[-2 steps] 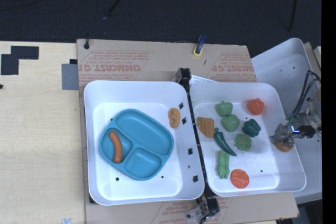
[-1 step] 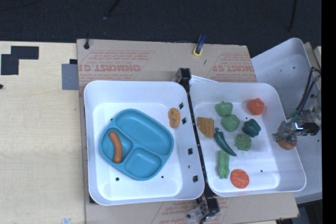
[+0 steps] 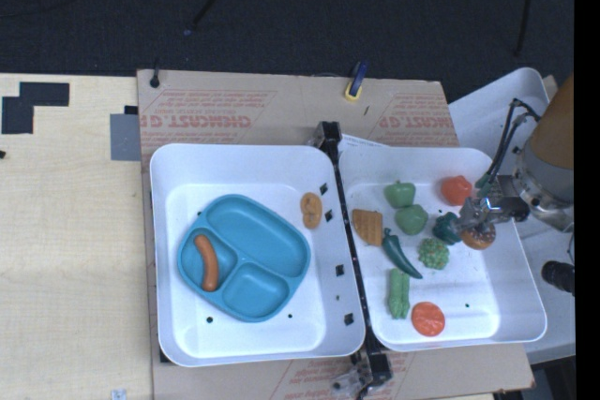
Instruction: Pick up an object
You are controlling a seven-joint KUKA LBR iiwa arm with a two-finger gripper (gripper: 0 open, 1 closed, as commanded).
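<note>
Room is tightest where I hang now: over the right bin (image 3: pixel 473 295), close to its far-right wall, with my wrist reaching in across that rim. I cannot tell how my jaws stand from this angle. Directly beneath them lies a small brown round piece (image 3: pixel 479 239), and a teal piece (image 3: pixel 447 228) sits just beside it on the side toward the divider; whether either is gripped I cannot tell.

A red tomato (image 3: pixel 457 189) lies near the bin's far wall, just beyond me. Toward the middle crowd a green pepper (image 3: pixel 400 193), a round green fruit (image 3: pixel 411 220), a broccoli floret (image 3: pixel 433 253) and a dark chili (image 3: pixel 401 256), all near one another. An orange-brown chunk (image 3: pixel 367 227) lies close to the divider. A long green pod (image 3: pixel 398 293) and a red-orange ball (image 3: pixel 428 318) sit near the front wall, with bare floor between them and the right-hand wall.

The left bin (image 3: pixel 281 333) holds a blue divided plate (image 3: pixel 272 244) with a sausage (image 3: pixel 207 261) in its left compartment, and a tan piece (image 3: pixel 311 210) lies beside that bin's right wall. Bare floor runs along its front edge.
</note>
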